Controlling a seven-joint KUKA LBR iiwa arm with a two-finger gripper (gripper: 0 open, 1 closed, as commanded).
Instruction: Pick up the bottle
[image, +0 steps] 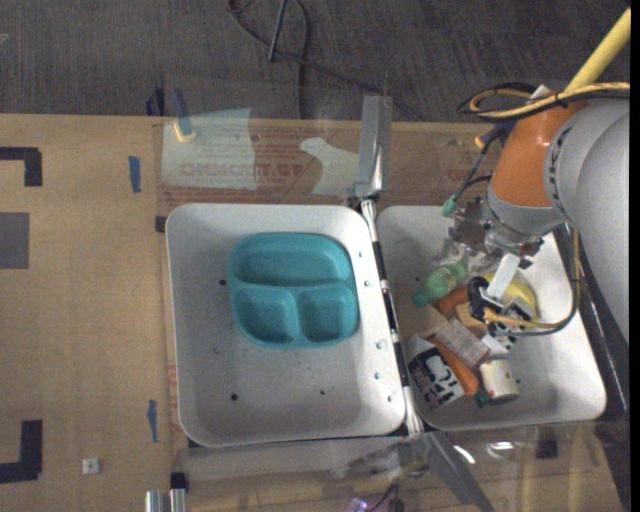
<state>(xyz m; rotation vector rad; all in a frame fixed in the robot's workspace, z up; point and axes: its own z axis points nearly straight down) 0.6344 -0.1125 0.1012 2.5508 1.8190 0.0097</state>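
How the jaws stand cannot be told, since the gripper (478, 262) hangs low in the right bin (585, 385) with its tip buried in the clutter there, just above a green bottle (440, 282) that lies on its side near the bin's left wall. Beside the bottle sit an orange tube-like item (462, 348), a yellow object (520, 297), a small white cylinder (498, 378) and what looks like a black-and-white printed carton (434, 374), all crowded together. In the left bin (200, 400), well apart from the arm (560, 150), a teal divided tray (294, 288) lies flat near the middle.
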